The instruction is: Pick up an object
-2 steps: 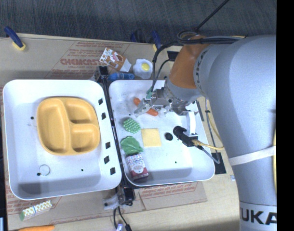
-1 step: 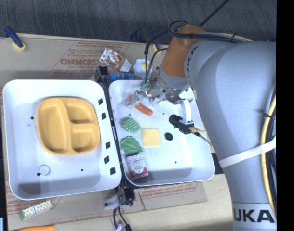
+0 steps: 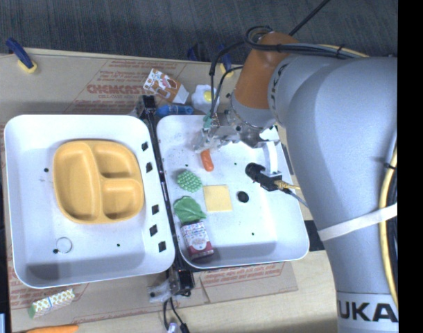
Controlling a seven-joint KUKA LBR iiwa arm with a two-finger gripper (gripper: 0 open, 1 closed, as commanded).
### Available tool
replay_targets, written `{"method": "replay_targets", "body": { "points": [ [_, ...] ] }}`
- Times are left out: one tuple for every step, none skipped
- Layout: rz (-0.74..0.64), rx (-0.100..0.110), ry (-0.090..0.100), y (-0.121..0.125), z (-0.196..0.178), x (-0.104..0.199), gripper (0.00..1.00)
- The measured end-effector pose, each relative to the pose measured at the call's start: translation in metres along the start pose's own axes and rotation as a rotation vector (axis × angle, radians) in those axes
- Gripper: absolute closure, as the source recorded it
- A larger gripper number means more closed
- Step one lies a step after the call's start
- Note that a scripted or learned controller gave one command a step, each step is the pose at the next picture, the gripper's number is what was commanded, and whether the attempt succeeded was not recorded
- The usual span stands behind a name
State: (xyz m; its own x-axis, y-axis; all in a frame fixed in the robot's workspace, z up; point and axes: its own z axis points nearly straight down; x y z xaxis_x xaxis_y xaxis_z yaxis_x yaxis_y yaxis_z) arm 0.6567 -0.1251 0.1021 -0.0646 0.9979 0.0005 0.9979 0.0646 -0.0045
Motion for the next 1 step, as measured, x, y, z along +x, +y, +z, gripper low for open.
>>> {"method": "replay_targets", "body": {
  "points": [
    [-0.173, -0.003, -0.002, -0.0632, -0.145, 0.0399, 1.0]
  ]
}}
